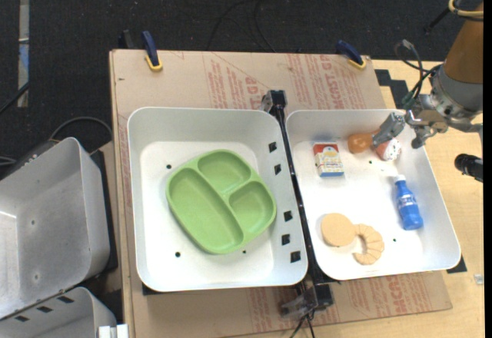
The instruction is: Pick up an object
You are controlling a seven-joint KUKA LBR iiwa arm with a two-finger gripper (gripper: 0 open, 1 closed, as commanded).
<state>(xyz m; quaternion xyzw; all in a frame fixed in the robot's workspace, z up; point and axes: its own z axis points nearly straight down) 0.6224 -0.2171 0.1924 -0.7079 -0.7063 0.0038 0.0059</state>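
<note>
My gripper (398, 140) hangs over the back right corner of the right bin (430, 256), and its two grey fingers (387, 129) look spread apart, so it is open. A small white and red object (393, 150) lies just under the fingertips, with nothing visibly clamped between them. An orange ball (358, 143) sits just left of the left finger. Further left lies a small red and white carton (329, 159). A blue bottle (407, 204) rests toward the right wall, and a tan round biscuit (337, 230) and a ridged pastry (369, 243) lie near the front.
The left bin (150, 252) holds a green divided plate (221, 200). A black divider (290, 190) runs between the two bins. Grey tubs (46, 229) stand off the bench's left side. Clamps (152, 52) grip the board's far edge.
</note>
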